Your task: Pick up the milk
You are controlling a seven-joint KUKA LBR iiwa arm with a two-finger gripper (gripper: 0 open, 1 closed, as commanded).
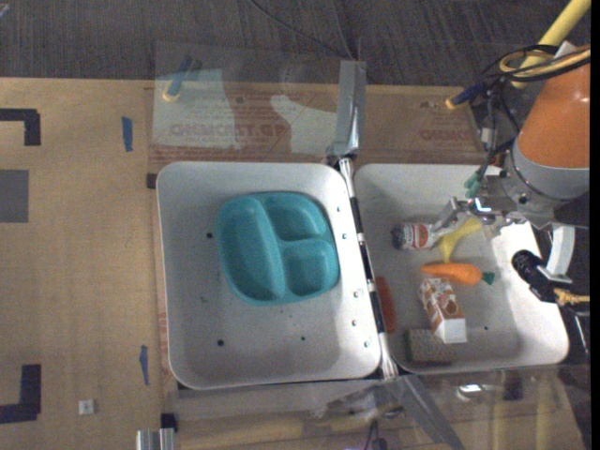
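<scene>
Two bins, milk near right bin front edge

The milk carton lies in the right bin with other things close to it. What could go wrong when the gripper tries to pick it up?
1. The gripper is now over the bottle and banana, not over the milk carton; closing here would likely take the wrong thing.
2. The carrot lies just above the carton and a grey sponge touches its lower end, so either might be pushed or pinched along.
3. The carton lies flat and tilted, so it may slip.
</scene>
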